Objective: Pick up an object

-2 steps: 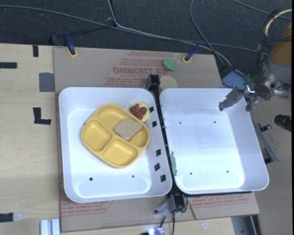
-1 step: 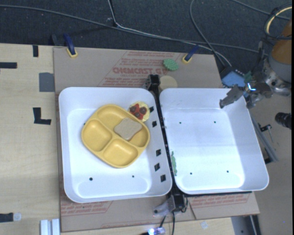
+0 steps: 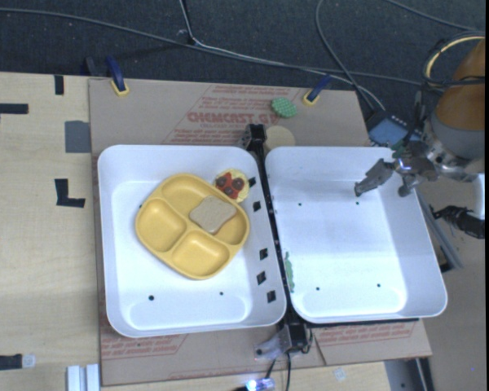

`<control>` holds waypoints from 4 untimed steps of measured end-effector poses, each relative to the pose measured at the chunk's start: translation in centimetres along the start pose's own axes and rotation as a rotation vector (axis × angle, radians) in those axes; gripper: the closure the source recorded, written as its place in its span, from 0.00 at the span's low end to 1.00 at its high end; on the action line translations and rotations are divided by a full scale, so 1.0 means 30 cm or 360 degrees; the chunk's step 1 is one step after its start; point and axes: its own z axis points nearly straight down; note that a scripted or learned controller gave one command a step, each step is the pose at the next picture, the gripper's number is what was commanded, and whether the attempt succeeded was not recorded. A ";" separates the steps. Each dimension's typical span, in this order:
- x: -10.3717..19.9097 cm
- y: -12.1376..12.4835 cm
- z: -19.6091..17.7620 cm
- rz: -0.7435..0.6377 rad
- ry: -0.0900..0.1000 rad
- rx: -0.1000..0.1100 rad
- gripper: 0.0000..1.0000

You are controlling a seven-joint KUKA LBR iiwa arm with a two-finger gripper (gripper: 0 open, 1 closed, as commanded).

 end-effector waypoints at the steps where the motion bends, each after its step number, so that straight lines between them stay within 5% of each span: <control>1: -0.005 -0.034 0.174 0.0000 0.0000 -0.0001 0.00; 2: 0.022 -0.019 0.374 -0.0002 0.0002 0.0002 0.00; 3: 0.022 -0.016 0.329 -0.0003 0.0000 -0.0005 1.00; 4: 0.024 0.006 0.182 -0.0001 -0.0002 -0.0014 1.00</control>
